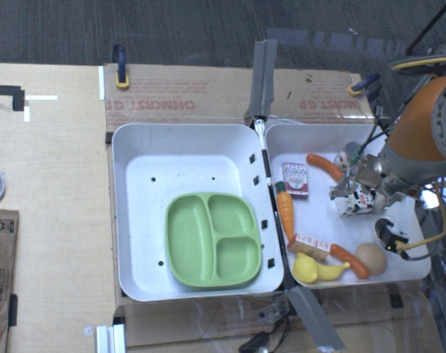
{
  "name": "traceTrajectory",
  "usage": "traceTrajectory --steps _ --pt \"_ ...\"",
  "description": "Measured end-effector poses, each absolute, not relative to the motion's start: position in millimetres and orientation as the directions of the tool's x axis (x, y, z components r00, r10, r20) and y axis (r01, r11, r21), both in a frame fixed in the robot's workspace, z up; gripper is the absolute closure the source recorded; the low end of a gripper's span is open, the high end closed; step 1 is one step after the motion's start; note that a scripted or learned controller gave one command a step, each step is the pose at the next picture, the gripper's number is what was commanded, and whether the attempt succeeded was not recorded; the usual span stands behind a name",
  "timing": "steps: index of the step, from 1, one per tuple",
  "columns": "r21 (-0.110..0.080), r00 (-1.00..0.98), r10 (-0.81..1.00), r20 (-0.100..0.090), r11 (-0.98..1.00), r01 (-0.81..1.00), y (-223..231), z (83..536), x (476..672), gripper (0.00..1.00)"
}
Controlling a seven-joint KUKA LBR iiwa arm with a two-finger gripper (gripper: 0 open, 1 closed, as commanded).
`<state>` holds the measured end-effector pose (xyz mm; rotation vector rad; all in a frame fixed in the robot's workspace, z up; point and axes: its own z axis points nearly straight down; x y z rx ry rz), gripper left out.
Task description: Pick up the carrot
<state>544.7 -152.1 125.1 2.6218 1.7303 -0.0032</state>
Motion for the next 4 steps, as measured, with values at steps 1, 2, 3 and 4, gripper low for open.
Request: traceTrajectory --steps 1,2,3,4 --pt "-0.004 0.28 0.96 -0.001 -0.28 0.96 -158.3 90.7 560.9 0.0" --pt "-0.006 0.28 0.96 -0.002 -0.28 0.96 -158.9 99.1 560.5 1.0" --pt "-0.003 0.232 0.973 -0.001 -0.232 0.973 -114.6 177.1 521.9 1.0" --pt "-0.004 0.232 0.973 -0.001 -0.232 0.973 -114.7 176.7 521.6 0.0"
